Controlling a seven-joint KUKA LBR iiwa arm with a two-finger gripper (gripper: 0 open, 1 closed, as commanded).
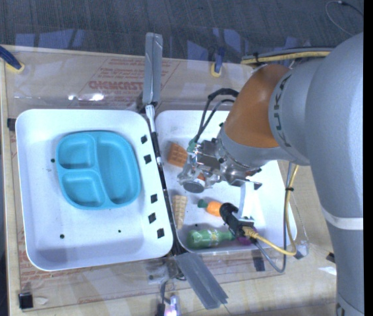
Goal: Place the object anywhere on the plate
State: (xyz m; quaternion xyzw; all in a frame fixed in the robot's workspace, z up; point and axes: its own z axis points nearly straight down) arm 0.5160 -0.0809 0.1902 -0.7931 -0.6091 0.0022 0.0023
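Gripper [196, 171] low in right bin [272, 183], finger state unclear. Carrot [211, 207], green bottle [211, 237], cone [179, 209] just below gripper. Toys probably light, stiff, slick; grab midbody. Blue plate [99, 168] left of gripper.

Two shallow white bins sit side by side on the bench; the left bin [35, 229] carries a blue plate [99, 168] with three compartments, lying nearer that bin's far left corner than its near edge; the right bin [185, 241] holds the small things. The grey arm [318, 110], with its orange band [256, 107], reaches in from the right; its gripper [196, 175] hangs low over the right bin's left half. An orange-brown piece [176, 155] lies near the dividing edge, just beside the gripper; a waffle cone [180, 208] lies nearer the near left corner; a carrot [213, 208] lies mid-bin; a green bottle [209, 237] lies along the near edge.
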